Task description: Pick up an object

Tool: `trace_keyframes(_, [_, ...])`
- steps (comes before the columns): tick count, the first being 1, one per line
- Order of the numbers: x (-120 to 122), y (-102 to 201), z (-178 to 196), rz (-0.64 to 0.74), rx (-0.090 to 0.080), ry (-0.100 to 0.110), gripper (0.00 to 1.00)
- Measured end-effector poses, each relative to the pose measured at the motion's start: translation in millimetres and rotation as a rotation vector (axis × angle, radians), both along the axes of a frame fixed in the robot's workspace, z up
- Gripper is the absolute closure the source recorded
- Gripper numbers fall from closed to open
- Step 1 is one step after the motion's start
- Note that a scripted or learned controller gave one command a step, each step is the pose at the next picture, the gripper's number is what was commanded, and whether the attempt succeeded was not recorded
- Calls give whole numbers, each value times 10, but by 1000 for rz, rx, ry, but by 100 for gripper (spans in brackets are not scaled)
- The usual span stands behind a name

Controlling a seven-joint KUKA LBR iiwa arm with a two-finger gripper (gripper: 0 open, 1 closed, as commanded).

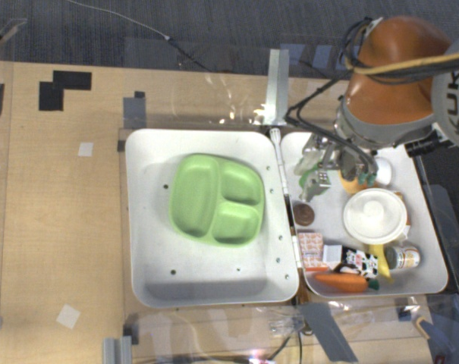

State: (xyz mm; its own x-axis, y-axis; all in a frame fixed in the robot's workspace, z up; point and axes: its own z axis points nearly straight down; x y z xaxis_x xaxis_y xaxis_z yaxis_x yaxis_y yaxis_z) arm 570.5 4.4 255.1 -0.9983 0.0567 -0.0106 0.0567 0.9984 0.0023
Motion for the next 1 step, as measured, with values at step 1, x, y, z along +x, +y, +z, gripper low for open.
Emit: trace_keyframes(1, [150,14,137,28,-1,1,100])
